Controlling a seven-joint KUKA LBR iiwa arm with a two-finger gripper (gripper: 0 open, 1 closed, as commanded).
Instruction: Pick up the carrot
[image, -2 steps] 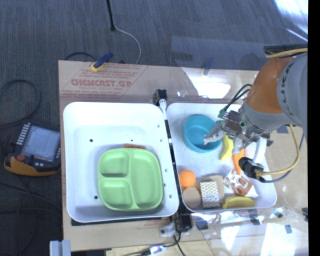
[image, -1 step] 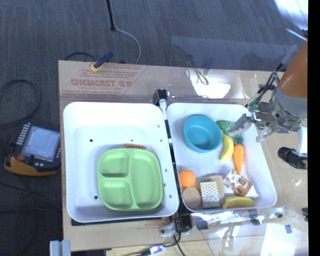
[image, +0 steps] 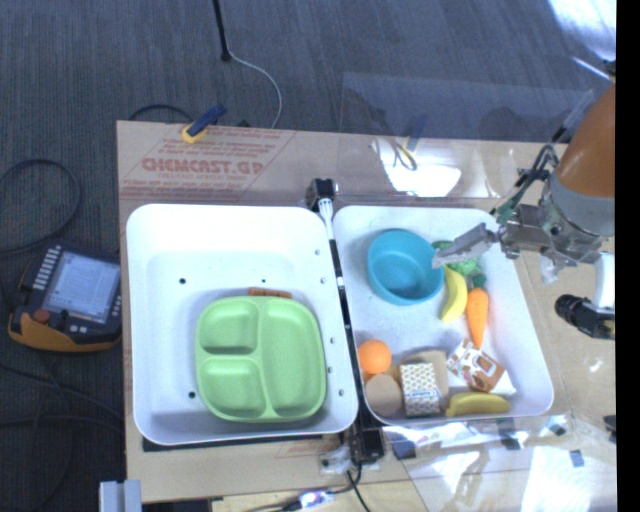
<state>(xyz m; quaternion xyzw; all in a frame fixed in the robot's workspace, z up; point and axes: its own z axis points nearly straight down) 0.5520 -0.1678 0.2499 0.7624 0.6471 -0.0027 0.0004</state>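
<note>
The gripper (image: 462, 243) reaches in from the right over the right bin (image: 535, 345), its grey fingers (image: 468, 241) pointing left toward the blue bowl (image: 404, 265), and from this angle whether they are open or closed cannot be told; nothing is seen between them. Their tip hangs just beside the bowl's right rim, above the top of the banana (image: 455, 294). Behind them the arm (image: 590, 165) comes in low and nearly level, orange band at the far right, grey wrist block over the bin's right wall. The carrot (image: 477, 315) lies in the right bin, just nearer than the fingers, standing lengthwise with its green top toward the far side and its orange tip toward the near side, touching the banana on its left. Near the carrot's tip sits a small snack packet (image: 477, 368), and along the near wall lie a second banana (image: 477, 404), a tan box (image: 421, 388), a brownish round thing (image: 381, 391) and an orange (image: 374, 356). The carrot's right side faces a strip of bare bin floor up to the right wall; its left is crowded by the banana and bowl. The left bin (image: 160, 290) holds a green divided plate (image: 262, 358), well apart from the action. On the floor left of the bench (image: 200, 165) rests a teach pendant (image: 68, 298).
</note>
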